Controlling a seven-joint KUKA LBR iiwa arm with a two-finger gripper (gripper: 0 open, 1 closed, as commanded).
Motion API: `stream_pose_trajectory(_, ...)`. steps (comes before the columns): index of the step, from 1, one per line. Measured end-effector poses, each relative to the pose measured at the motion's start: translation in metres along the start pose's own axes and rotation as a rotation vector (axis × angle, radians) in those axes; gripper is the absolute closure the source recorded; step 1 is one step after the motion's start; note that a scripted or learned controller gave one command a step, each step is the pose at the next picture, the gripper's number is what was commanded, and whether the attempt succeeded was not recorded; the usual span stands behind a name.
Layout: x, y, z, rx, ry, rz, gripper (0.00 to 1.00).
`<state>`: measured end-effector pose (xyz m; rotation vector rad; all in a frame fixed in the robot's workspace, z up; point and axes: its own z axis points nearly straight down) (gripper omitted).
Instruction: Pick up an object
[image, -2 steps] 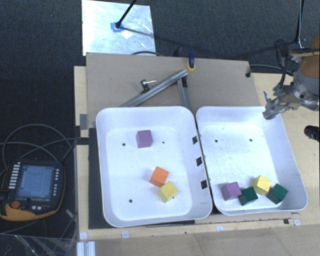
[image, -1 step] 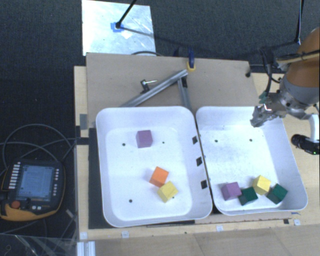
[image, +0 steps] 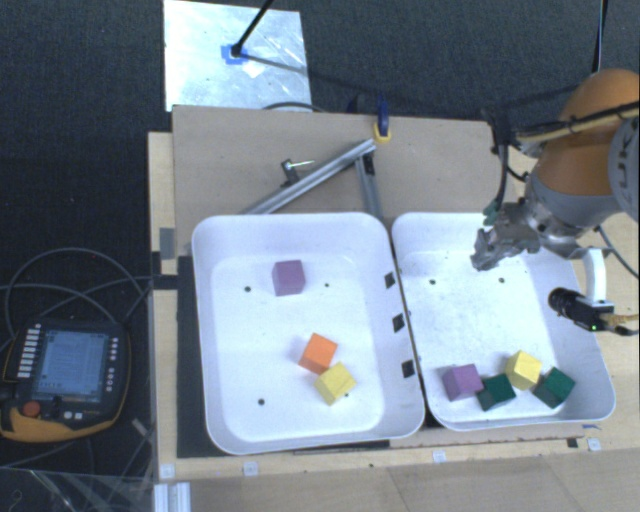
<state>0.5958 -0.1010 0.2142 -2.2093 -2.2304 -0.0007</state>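
The gripper (image: 490, 250) is poised above the right bin (image: 440, 232), nothing seen held; its opening cannot be told. A purple block (image: 462, 380), yellow block (image: 522, 368) and two green blocks (image: 495, 391) are clustered near that bin's front edge.

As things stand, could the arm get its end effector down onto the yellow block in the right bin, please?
Probably yes. The end effector hangs over the far part of the right bin, and bare floor lies between it and the yellow block. A green block crowds it on one side, which may hamper the grasp.
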Motion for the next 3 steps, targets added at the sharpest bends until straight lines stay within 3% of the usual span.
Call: stream_pose_trajectory(3, 0.149, -0.045, 0.015, -0.001, 0.001, -0.001, 1.0)
